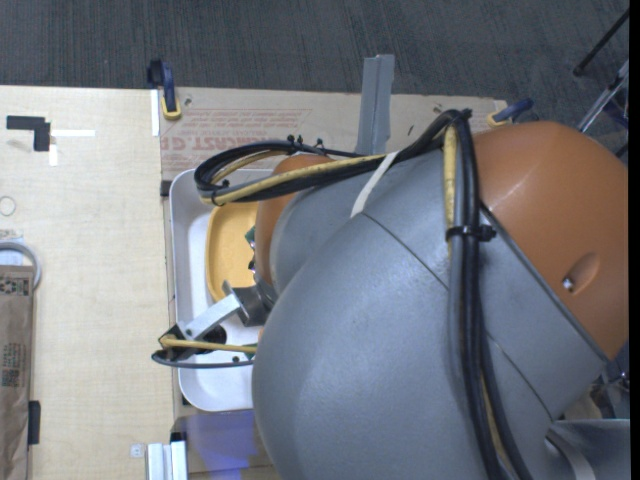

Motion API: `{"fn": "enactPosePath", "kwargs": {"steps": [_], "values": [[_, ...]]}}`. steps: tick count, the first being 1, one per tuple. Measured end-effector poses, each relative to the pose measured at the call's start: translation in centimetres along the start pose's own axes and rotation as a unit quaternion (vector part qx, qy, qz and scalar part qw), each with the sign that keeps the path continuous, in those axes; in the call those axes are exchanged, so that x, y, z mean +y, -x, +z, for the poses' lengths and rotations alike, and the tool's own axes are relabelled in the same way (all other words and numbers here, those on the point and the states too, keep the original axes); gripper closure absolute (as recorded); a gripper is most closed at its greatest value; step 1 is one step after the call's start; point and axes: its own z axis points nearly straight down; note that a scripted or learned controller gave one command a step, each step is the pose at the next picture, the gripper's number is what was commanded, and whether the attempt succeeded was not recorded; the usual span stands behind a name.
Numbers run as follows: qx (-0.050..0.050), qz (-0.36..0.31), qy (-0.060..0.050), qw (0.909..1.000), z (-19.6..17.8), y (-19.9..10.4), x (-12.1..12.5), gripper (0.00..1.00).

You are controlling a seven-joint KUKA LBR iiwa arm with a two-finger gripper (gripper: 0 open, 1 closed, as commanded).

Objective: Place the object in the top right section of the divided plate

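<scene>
My grey arm [400,328] with its orange band [560,218] covers most of the bench. Under it, at the left, a strip of a yellow plate [228,250] lies in a white bin [184,268]. The arm hides the plate's sections and whatever is on them. A grey and white piece of my gripper [243,306] pokes out over the plate's near edge. Black and yellow cables [240,163] loop over the bin's far end and near end.
Cardboard with red print [250,128] lies behind the bin, held by blue clamps [157,74]. A grey post [376,98] stands at the back. The pale wooden bench [90,268] stretches left, with a brown packet [12,353] at its edge.
</scene>
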Motion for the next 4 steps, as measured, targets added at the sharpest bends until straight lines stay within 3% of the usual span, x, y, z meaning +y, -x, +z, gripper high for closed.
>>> {"fn": "enactPosePath", "kwargs": {"steps": [1,2,3,4], "values": [[0.000,-0.206,0.000,0.9785,-7.0,0.0,-0.1,1.00],[-0.004,-0.205,-0.002,0.9787,3.1,0.2,-0.1,1.00],[-0.007,-0.206,-0.004,0.9784,3.4,0.4,-0.2,0.00],[0.000,-0.311,0.000,0.9505,0.7,0.0,-0.1,0.00]]}}
